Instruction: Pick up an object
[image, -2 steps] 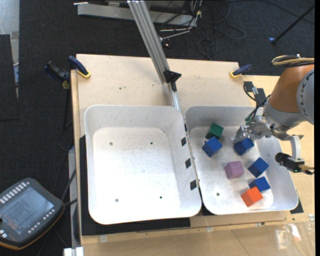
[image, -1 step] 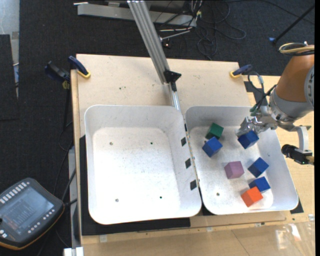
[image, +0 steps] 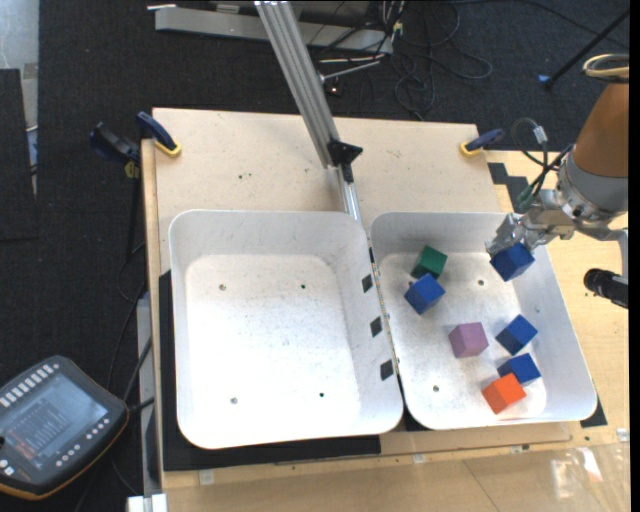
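Observation:
The right bin (image: 560, 400) holds several cubes: a green one (image: 431, 262), a blue one (image: 424, 293) just in front of it, a purple one (image: 467, 339), two more blue ones (image: 517, 333) (image: 522, 369) and an orange one (image: 504, 392). My gripper (image: 513, 250) hangs over the bin's far right side, below the grey wrist and orange band. Another blue cube (image: 513, 262) sits between its fingers, raised off the bin floor. The gripper is shut on that cube.
The left bin (image: 190, 300) lies beside the right one, sharing a middle wall. A slanted metal pole (image: 305, 90) ends near the bins' far junction. Clamps (image: 160, 135) (image: 482, 142) grip the board's far corners. A teach pendant (image: 50, 425) rests at the front left.

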